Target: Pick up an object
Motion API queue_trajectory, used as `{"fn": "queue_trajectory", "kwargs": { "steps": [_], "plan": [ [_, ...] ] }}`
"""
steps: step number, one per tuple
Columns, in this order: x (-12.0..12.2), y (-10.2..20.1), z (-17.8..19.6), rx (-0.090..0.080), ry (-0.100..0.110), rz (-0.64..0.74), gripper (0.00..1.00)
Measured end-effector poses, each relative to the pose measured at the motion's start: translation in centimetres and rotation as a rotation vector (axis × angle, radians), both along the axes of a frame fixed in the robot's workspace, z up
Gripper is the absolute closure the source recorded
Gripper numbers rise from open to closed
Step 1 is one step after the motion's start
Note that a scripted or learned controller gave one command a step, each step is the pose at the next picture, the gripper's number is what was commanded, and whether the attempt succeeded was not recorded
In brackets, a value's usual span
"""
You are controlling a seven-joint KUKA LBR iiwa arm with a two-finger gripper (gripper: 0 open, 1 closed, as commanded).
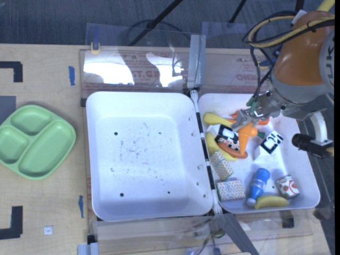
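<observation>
Target candidate: orange carrot-shaped toy (pixel 246 134), upper middle of the right bin (pixel 305 195), lying tilted with its tip toward the bin's far edge. Looks like moulded plastic: light, stiff, smooth, so probably slippery. Tapered body means a grip near the tip would likely squeeze it out. Best bet is across the thick middle, fingers square to its long axis.

My end effector (pixel 254 112) sits right above the carrot's upper end, near the far edge of the right bin. Cabling and wrist block the view, so I can't tell its state, nor whether it touches anything.

Crowded around the carrot:
- black-and-white patterned piece (pixel 228 136) touching it on the left
- yellow banana (pixel 215 119) beyond that, toward the divider between the bins
- second black-and-white block (pixel 271 142) just right of it
- another yellow curved piece (pixel 222 149) under the patterned piece

Risk: fingers catch a neighbour instead of the carrot.

Near edge of the right bin: two patterned wrapped blocks (pixel 230 189), blue bottle (pixel 258 183), small banana (pixel 272 201), red-and-white can (pixel 287 186). The bottle is a fair fallback, rigid and round, more room beside it.

Left bin (pixel 106 110) has a bare white floor. Green divided plate (pixel 34 139) sits on the surface (pixel 42 206) near its left edge, well apart from both bins.
</observation>
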State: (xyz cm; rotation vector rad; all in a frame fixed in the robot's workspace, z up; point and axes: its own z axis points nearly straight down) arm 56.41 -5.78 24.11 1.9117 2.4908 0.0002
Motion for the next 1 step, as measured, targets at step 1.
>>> {"fn": "queue_trajectory", "kwargs": {
  "steps": [1],
  "plan": [
    [-1.75, 0.55, 3.90, -0.001, -0.002, 0.065, 1.00]
  ]
}}
